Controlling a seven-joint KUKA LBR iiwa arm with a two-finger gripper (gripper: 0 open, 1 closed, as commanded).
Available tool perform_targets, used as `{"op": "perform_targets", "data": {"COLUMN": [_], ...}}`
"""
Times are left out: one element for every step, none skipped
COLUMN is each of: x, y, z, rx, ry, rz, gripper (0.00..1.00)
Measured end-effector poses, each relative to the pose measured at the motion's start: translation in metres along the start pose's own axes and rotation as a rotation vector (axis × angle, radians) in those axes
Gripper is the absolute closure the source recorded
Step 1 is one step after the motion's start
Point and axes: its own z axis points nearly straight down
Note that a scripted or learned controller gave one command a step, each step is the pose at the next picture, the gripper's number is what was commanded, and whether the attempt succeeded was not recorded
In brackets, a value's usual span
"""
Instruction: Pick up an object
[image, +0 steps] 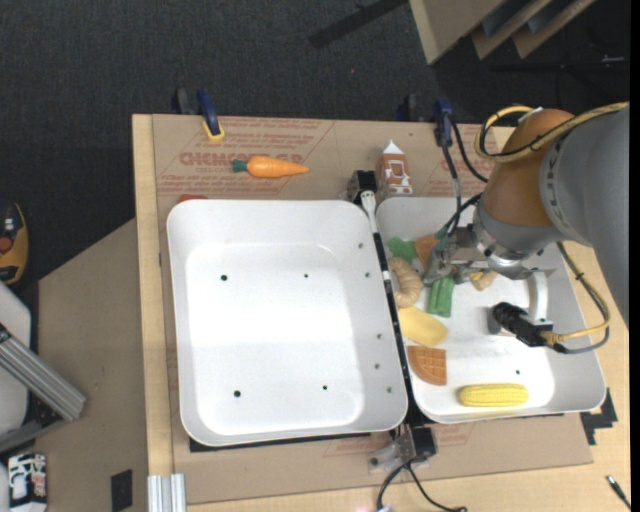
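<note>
— Where the arm reaches into the right bin, what do we see of the gripper?

— We see it low over the bin's upper left, just above a green piece. Whether it is parted or closed, we cannot tell.

— And room to move?

— The left bin lies bare. The right bin is crowded along its left wall.

— What do we count?

— One corn cob, one waffle, one yellow piece, one tan piece. On the table, one carrot and one small bottle.
</note>
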Motion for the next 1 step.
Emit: {"op": "perform_targets", "data": {"x": [0.1000], "y": [-0.0019], "z": [-0.1070], "rx": [-0.005], "ry": [0.009], "rz": [-0.006], "gripper": [1.00]}}
